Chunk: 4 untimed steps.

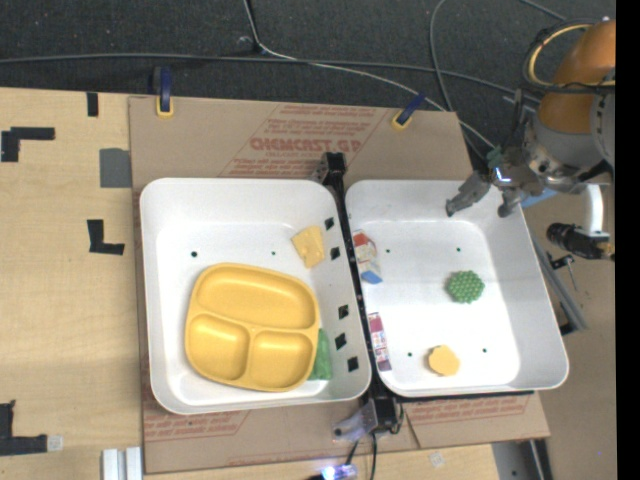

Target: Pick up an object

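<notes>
From my station I see the gripper (488,196) hanging above the far right corner of the right bin (520,308), its two fingers spread apart with nothing between them, so I judge that no pick has begun. The arm (572,108) comes in from the right, and this is probably why it waits over that corner, out of the way of the objects. In the right bin a green ball (465,287) with a bumpy surface lies near the middle, well apart from the gripper, and a small orange piece (443,361) lies nearer to me; either one could be the object to take. Along the left wall of this bin rest a small packet (365,258) and a pink wrapper (378,337), which I cannot identify surely because they are small in the view. The left bin (165,268) holds a yellow divided tray (252,326) that fills its near part, a green thing (322,356) tucked at the tray's right edge, and a yellow block (309,246) beyond it. Both bins sit on a brown cardboard sheet (250,138), held at its far edge by clamps, on a pale wooden bench (60,298). Behind is dark carpet (120,18) with loose cables (300,53).
</notes>
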### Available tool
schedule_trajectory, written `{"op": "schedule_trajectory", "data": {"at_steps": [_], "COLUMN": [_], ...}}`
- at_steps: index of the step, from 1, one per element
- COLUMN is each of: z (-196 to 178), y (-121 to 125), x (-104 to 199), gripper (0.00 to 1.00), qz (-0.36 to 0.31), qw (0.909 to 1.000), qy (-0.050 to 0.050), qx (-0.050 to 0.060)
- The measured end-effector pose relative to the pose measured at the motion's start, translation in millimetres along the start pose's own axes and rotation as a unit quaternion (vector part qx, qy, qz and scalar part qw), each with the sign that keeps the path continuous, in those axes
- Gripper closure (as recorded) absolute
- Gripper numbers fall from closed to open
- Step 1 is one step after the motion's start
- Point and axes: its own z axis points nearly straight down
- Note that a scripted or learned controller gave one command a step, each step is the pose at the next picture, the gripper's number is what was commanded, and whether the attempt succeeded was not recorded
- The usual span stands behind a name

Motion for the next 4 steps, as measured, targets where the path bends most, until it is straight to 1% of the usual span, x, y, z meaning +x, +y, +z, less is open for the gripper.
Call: {"op": "schedule_trajectory", "data": {"at_steps": [1, 2, 3, 4], "z": [61, 100, 86, 42], "y": [4, 4, 6, 6], "x": [8, 9, 8, 4], "gripper": [0.0, 0.0, 1.0, 1.0], "qz": [-0.001, -0.001, -0.001, 0.0], "qw": [1.0, 1.0, 1.0, 1.0], "qy": [0.001, -0.001, -0.002, 0.0], "qx": [0.001, -0.003, -0.005, -0.004]}}
